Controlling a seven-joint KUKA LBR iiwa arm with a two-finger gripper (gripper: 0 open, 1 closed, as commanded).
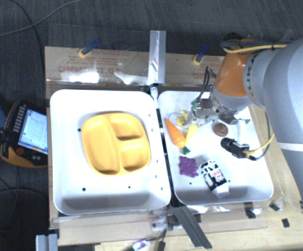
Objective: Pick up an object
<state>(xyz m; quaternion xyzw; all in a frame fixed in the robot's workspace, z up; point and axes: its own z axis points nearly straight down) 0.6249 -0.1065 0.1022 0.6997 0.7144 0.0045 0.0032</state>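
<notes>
My gripper [201, 110] hangs over the upper part of the right bin [256, 184], under the arm's orange band. Just below and left of it lie a small yellow piece [181, 120] and a pale yellow piece [191, 135]. An orange carrot [175, 132] lies slanted by the bin's left wall. A small brown round thing [221, 128] sits close to the gripper's lower right. Further toward the front lie a purple grape bunch [188, 166] and a black-and-white cow-patterned toy [214, 176]. Nothing is visibly held.
The left bin [67, 192] holds a yellow divided plate [116, 142]. A black plug with a yellow cable [235, 147] hangs from the arm over the right bin. A handheld pendant [25, 135] lies on the floor to the left of the bench.
</notes>
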